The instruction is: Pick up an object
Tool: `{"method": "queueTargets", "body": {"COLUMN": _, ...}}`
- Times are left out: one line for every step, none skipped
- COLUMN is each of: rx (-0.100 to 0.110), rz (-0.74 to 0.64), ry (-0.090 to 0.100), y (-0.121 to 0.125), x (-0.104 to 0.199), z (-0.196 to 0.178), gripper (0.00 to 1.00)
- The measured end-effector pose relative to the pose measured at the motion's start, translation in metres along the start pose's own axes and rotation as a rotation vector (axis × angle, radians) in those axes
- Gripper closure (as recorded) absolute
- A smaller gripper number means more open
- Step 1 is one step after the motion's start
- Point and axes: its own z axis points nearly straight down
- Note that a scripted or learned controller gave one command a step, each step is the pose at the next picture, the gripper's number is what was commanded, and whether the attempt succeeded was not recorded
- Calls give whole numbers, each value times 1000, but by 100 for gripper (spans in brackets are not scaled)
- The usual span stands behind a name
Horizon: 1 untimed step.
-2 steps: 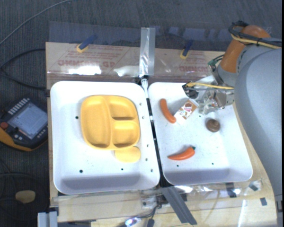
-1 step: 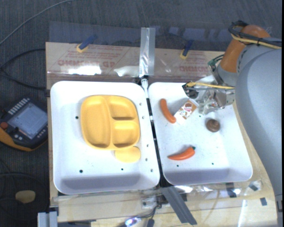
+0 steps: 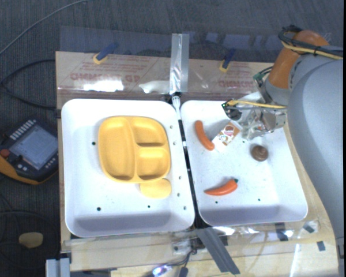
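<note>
sausage lies in the right bin, near the left wall, tilted, upper half. small carton sits just beside it to the right, apart from the sausage by a thin gap. brown lump rests right of the carton, toward the right wall. chili lies lower, mid-floor, with bare floor all round it and down to the front rim. left bin holds a yellow tray, three compartments, centred; a yellow disc touches the tray's front edge. bare floor rings the tray on all sides.

arm enters from the right, over the right bin's upper right corner, orange band above the wrist. gripper hangs low over the upper right floor, just above carton and lump. cannot tell whether the jaws are spread or pressed together; glare and clutter blur them.
</note>
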Motion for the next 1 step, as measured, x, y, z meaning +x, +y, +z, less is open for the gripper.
{"method": "queueTargets", "body": {"rx": -33, "rz": 22, "ry": 6, "y": -11, "x": 0, "z": 1, "gripper": 100}}
